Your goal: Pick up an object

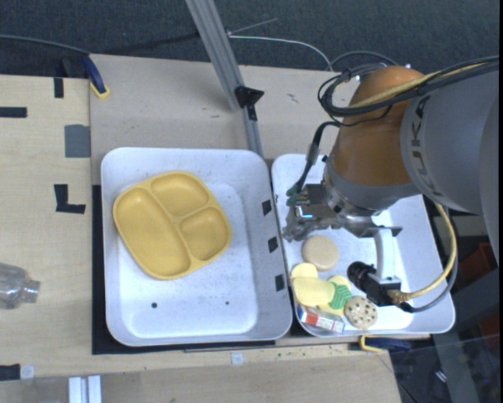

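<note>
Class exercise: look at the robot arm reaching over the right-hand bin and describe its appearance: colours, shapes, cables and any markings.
The arm is bulky, rounded and grey, with a glossy orange band above the wrist and partial dark lettering on its casing. Thin black cables loop over the orange section. The tool is a dark metallic assembly. A yellowish hose curves down to a black fitting.

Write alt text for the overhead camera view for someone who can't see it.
A grey and orange robot arm reaches over the right white bin, above a pile of small toy foods. The left white bin holds a yellow divided plate.
</note>
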You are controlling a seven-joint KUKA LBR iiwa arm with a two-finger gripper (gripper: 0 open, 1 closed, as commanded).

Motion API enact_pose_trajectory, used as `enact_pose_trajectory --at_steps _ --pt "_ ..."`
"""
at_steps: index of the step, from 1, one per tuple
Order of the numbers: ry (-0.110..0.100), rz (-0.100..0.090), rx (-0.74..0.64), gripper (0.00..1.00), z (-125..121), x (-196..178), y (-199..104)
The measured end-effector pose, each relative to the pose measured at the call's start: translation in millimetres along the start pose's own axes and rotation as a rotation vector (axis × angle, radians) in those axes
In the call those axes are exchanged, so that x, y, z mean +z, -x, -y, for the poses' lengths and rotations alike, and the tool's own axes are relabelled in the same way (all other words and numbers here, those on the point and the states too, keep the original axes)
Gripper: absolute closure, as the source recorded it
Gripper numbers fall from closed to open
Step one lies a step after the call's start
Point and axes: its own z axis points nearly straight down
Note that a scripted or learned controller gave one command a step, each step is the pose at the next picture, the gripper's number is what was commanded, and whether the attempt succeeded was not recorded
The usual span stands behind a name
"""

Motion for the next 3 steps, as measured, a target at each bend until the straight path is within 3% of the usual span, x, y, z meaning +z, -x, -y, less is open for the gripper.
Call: enact_pose_trajectory --at_steps 1,2,3 --pt "0.003 0.001 -0.005 1.00 -97 54 -40" --pt "-0.002 0.001 0.002 1.00 -58 51 1" --pt "-0.002 0.000 -0.002 1.00 -24 51 -10"
